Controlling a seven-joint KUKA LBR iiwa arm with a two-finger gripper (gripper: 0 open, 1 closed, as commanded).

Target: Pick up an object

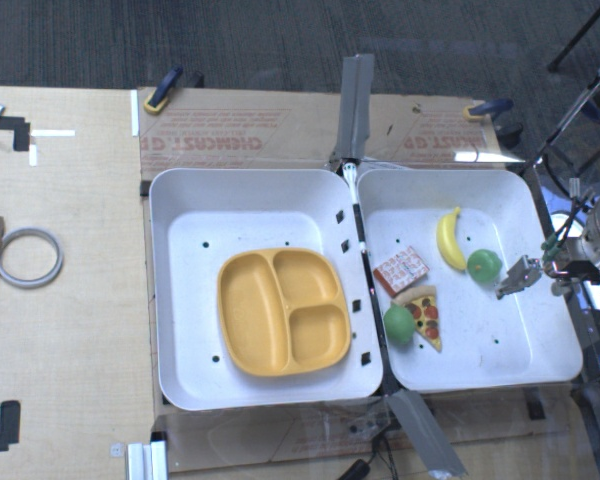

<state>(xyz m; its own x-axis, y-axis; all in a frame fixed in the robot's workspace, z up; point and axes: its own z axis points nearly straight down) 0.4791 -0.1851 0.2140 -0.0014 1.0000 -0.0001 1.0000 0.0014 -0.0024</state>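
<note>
Right now I'm watching the two-finger gripper (507,281) hang low over the right white plastic bin (540,363), reaching in from that bin's right wall, and I judge this to be the approach, with nothing lifted yet. Its tips sit just beside the small green ball (483,265), which itself nearly touches the lower end of the yellow plastic banana (450,238). At this size I cannot tell how the gripper is set, but nothing shows between its tips, so I count it as carrying nothing. The other candidates lie further toward the divider: a red-and-white printed card box (401,269), a toy pizza slice (426,317) and a second green ball (399,324) touching the slice's left edge. The left white bin (172,298) holds a yellow three-compartment tray (284,310), probably kept there as the drop side. My guess is the green ball beside the banana is the target, since it is nearest; being round, it may roll away.
</note>
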